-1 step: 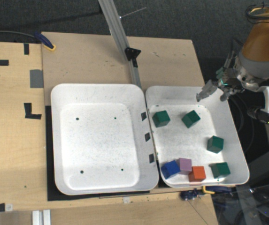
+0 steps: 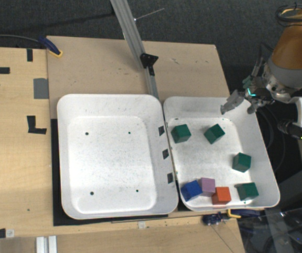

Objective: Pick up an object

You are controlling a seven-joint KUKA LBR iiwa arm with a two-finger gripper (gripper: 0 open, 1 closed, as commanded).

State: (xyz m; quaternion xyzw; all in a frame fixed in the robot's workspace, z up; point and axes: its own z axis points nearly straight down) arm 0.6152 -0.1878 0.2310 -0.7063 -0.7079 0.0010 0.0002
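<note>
Plainly, the pick has not begun in earnest. The pincer point(image 2: 241, 102) hangs over the far right corner of the right-hand bin point(image 2: 193, 103), high above its floor, with its two fingers spread apart and nothing between them.

Every candidate lies in that bin, below and towards the viewer from the pincer. Closest to it is a green cube point(image 2: 214, 133), with a second green cube point(image 2: 181, 133) further to its left. Beyond those, a third green block point(image 2: 241, 162) sits by the right wall. Well apart from the pincer, along the near wall, a blue cube point(image 2: 191, 189), a purple cube point(image 2: 207, 185) and an orange cube point(image 2: 222, 195) crowd together, with a fourth green block point(image 2: 247, 191) beside them.

What is left, I judge, is everything: choosing a block, descending, closing and lifting.
</note>
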